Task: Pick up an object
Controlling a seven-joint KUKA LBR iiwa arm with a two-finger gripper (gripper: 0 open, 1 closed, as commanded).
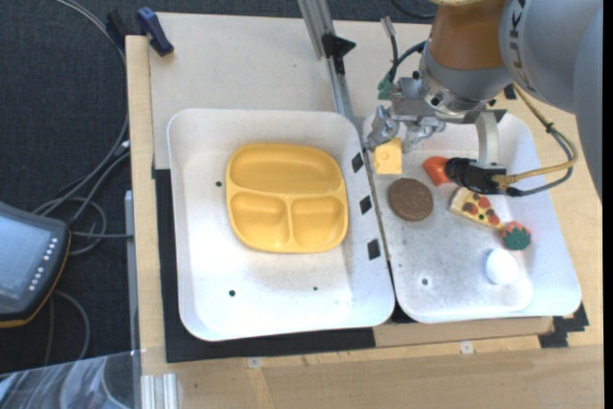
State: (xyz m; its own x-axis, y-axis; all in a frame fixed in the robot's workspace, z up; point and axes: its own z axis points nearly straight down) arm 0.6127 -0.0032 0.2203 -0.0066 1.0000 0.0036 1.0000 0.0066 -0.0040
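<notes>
Working back from the white egg (500, 265) and pizza slice (476, 206) nearest the bin's front to the brown patty (411, 199), I find my gripper (390, 145) low over the yellow cheese block (388, 157) at the right bin's (546, 287) back-left corner, how wide it gapes I cannot tell, so I judge the grasp undecided and next need a clean closure before lifting.

A single fixed camera looks down at a slant from above the bench (239, 72), near enough that both white bins fill most of the frame. The left bin (192, 235) sits centre-left, the right bin (536, 283) toward the right edge, where the arm (536, 5) enters.
</notes>
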